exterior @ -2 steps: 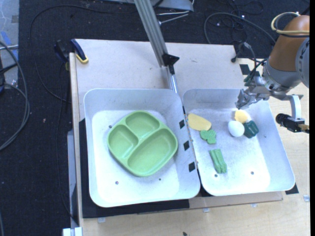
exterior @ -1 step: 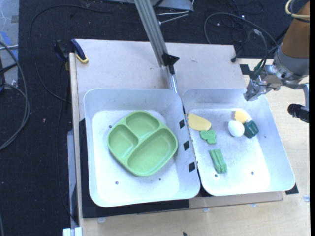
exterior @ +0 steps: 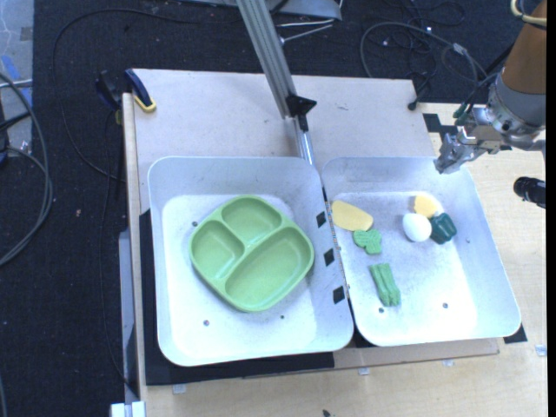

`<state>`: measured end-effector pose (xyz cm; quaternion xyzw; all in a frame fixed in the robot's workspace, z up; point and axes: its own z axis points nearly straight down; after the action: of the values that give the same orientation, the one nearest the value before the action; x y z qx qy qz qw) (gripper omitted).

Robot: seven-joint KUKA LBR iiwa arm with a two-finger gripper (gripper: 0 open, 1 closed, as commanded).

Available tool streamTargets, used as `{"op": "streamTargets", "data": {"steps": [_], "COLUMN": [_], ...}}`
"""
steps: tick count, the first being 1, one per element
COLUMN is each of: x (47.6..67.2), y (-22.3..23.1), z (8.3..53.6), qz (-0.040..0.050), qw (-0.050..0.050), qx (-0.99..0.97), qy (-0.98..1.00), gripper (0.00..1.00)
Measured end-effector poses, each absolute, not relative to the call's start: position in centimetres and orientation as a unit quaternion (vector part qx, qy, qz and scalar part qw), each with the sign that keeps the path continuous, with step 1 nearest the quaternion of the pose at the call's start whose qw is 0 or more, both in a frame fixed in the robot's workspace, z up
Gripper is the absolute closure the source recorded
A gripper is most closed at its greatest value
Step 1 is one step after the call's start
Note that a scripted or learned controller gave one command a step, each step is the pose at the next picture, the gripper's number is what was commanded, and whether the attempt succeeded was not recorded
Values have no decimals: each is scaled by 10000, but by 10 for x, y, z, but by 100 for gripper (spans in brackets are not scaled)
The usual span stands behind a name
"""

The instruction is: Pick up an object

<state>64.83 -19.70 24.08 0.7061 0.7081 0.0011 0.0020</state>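
The right bin [exterior: 469,302] holds several small toy foods: a yellow slab [exterior: 351,215], a green broccoli-like piece [exterior: 369,241], a long green piece [exterior: 385,284], a white egg [exterior: 417,227], a small yellow piece [exterior: 426,204] and a dark green piece [exterior: 444,228]. My gripper [exterior: 449,162] hangs at the bin's far right rim, above and behind the egg cluster, apart from every item. Nothing shows between its fingers.
The left bin [exterior: 174,320] carries a light green divided plate [exterior: 252,252]. A slanted metal pole [exterior: 271,50] runs down to the divider between the bins. Cables lie on the dark floor beyond the bench; a yellow-tipped tool [exterior: 140,94] rests at the bench's back left corner.
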Motion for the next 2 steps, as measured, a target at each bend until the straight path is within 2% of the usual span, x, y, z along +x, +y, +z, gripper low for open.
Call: {"op": "streamTargets", "data": {"steps": [1, 2], "x": [657, 655], "y": [-146, -94], "z": [242, 251], "qz": [11, 13], "qw": [-1, 0], "qx": [7044, 7042], "qy": [7098, 7100], "gripper": [100, 100]}}
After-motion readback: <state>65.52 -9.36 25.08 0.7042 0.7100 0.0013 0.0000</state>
